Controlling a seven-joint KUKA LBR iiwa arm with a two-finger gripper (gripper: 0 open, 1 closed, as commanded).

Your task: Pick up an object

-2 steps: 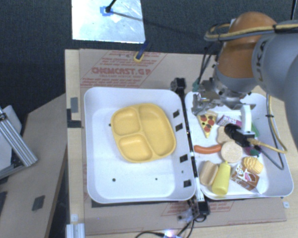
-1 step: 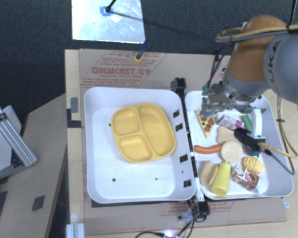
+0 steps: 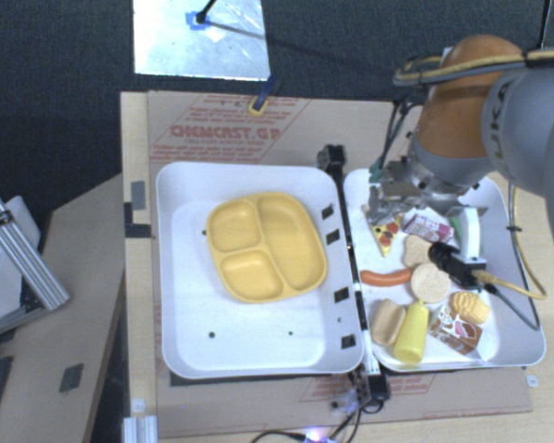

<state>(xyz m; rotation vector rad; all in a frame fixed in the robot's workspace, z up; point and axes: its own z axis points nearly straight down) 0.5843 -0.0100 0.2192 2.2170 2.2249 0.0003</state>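
**Gripper low over the toy food in the right bin**

The toy pizza slice (image 3: 384, 238) lies at 11 o'clock in the right bin (image 3: 522, 340), just beneath the gripper (image 3: 385, 209); whether the jaws are open or grasp anything cannot be told. At 6 o'clock from the slice lies a hot dog sausage (image 3: 385, 277), then a round cracker (image 3: 430, 283) and yellow bottle (image 3: 412, 333). The left bin (image 3: 180, 340) holds a yellow divided tray (image 3: 263, 245).

Yellow divided tray (image 3: 263, 247): smooth plastic, slight sheen. Two white bins (image 3: 180, 275): smooth, semi-gloss plastic. Sheet under bins (image 3: 226, 132): matt printed cardboard. Arm wrist band (image 3: 457, 104): glossy orange shell. Panel at the back (image 3: 198, 26): shiny, foil-like metal. Floor (image 3: 46, 81): dark, rough carpet-like cloth.
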